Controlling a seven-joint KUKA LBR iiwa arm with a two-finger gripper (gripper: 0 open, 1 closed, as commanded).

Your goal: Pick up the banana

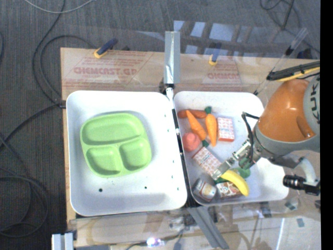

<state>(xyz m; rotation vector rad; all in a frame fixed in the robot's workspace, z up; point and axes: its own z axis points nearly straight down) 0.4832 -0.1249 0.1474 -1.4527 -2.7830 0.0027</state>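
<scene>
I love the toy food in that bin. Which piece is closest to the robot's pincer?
The yellow banana, lying right at the pincer near the right bin's front edge. The two orange carrots and the pink piece lie farther back and left.

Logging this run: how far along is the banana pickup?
Done: the arm has reached into the right bin, its hand close above the banana. In hand: nothing I can confirm. Left: the banana lies on the bin floor, so gripping and lifting remain.
</scene>
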